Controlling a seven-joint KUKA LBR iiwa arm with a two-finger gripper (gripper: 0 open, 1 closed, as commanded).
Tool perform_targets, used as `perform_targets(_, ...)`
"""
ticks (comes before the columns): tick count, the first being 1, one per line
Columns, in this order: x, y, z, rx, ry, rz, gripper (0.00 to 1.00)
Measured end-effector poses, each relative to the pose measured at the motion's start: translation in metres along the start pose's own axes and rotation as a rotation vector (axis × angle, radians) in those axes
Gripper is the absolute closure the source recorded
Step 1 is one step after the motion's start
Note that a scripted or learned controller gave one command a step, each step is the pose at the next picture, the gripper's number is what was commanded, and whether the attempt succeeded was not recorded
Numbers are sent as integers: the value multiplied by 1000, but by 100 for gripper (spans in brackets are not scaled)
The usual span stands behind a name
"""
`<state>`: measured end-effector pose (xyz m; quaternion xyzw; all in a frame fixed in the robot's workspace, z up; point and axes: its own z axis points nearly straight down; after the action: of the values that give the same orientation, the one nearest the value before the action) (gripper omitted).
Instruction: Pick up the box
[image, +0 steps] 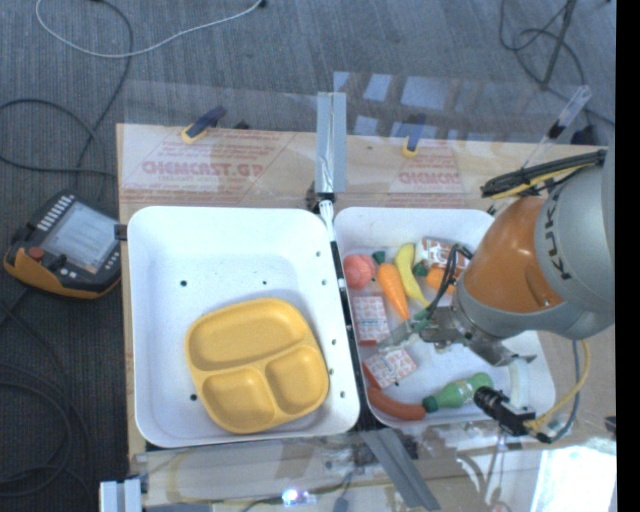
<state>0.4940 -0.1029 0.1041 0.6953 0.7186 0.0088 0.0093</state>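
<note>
Step in hand: approach. The arm (530, 265) reaches over the right bin (350, 222), its pincer (428, 325) low among the contents, near the two small boxes. Whether the pincer is apart or together cannot be told; nothing shows between its fingers.

Task's thing: upper box (370, 318), pink-and-white, flat on the bin floor near the left wall, just beside the carrot (393, 290). Lower box (392, 366), of like pattern, lies tilted just below it, near the sausage (396, 406). Which one the program means is not evident; the pincer stands closest to the gap between them.

Next move, as a judgement: settle over one box, straddle its narrow sides, close, then lift clear. Both lie flat, so a thin edge grip is called for; neighbouring food crowds the approach.

Other contents, right bin: tomato (358, 270), banana (407, 270), green bottle (458, 392).

Left bin (150, 300): yellow tray (258, 363), three compartments.

Writing: bench (220, 165) sheet reads roughly "CHEMCAST GP", faint red, twice. "KU…" shows on the arm. Box print too small to read.

Pendant (68, 245) on the floor, left.
</note>
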Motion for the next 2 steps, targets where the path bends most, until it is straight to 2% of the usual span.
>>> perform_targets(1, -5, 38, 17, 19, 0, 62, 0)
perform_targets(2, -7, 39, 10, 18, -3, 63, 100)
